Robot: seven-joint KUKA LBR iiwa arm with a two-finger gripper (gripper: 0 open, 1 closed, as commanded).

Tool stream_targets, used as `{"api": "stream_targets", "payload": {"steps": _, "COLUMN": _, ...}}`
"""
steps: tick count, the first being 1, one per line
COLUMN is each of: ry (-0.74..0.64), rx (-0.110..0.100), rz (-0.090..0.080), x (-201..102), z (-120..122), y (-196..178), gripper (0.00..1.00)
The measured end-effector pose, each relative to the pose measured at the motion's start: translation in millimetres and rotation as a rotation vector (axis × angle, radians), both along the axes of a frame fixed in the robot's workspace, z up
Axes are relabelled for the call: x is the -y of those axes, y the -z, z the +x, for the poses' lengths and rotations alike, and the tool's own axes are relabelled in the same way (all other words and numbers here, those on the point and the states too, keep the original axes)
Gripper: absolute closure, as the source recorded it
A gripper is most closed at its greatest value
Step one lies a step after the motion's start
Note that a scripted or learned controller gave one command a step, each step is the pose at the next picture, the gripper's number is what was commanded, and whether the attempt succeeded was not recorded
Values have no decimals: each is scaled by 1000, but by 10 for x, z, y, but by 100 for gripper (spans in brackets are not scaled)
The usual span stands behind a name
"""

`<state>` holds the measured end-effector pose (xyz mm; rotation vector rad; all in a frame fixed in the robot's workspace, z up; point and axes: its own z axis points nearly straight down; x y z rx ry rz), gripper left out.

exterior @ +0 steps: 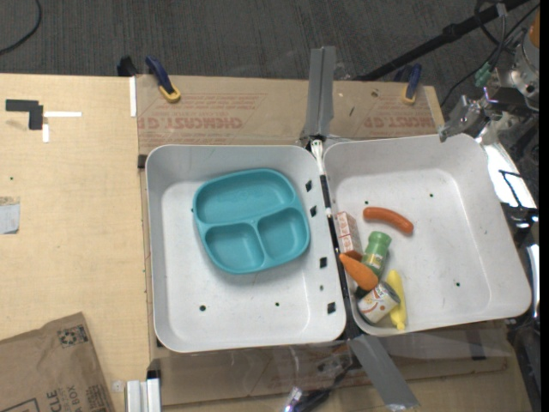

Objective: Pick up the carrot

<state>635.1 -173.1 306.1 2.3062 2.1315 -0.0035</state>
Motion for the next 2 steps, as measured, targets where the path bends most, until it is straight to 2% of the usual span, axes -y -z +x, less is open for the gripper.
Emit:
{"api": "stream_targets", "payload": {"steps": 1, "ry": -108, "rx": 0, "rz": 0, "x": -279, "z": 80, "y": -330, "gripper": 0}}
{"api": "stream_targets", "payload": {"steps": 2, "ry": -474, "rx": -2, "rz": 3, "x": -854, "z": -617, "y": 850, "gripper": 0}}
